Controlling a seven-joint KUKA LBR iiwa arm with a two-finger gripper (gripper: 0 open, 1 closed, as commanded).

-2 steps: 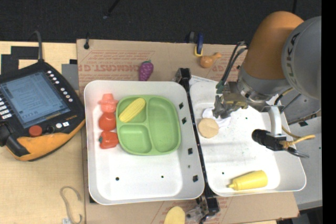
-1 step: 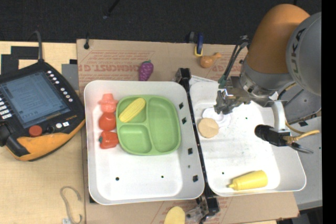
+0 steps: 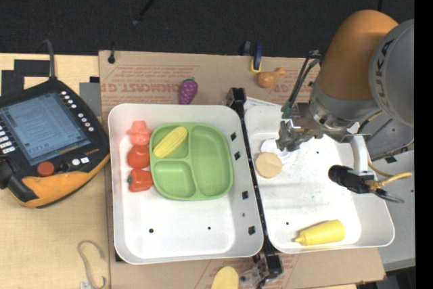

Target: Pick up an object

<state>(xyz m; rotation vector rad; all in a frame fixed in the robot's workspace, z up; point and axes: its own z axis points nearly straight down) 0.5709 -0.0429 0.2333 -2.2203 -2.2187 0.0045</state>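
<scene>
The scene is evenly and brightly lit from above. Mild glare is seen on the white bins [image 3: 179, 240], with only soft, short shadows cast. Focus is slightly soft throughout; the background is left dark.

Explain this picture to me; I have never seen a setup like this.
A single camera looks down at a slant on a bench. The grey and orange shape on the right is a robot arm; its gripper hangs low over the right bin, beside a tan disc. Nothing shows between its fingers. That bin also holds a yellow bottle. The left bin holds a green tray with a corn cob in it, and red toys alongside. The screen device at far left looks like the arm's controller.
</scene>
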